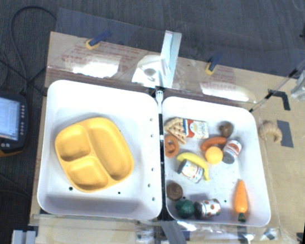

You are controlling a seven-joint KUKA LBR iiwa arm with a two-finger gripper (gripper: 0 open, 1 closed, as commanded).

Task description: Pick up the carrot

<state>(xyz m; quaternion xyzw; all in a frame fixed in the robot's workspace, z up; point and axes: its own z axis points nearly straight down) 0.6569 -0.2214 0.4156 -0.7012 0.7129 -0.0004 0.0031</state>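
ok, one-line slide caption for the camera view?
Carrot lies untouched at the right bin's right edge among toy food; yellow tray in the left bin.

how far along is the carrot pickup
Done: nothing visible yet. The carrot lies flat near the right edge of the right bin, apart from the other toy foods. In hand: nothing is gripping or touching it. Left: the whole job, reaching in, closing on the carrot and lifting it out.

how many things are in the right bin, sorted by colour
Right bin, by main colour, as best the view shows:
Orange: 3 — carrot, orange ball, sausage-like piece
Yellow: 1 — banana
Brown: 4 — waffle, ring, round piece, small lump
Green: 1 — dark round piece
Printed cans or packets: 4
Total: 13
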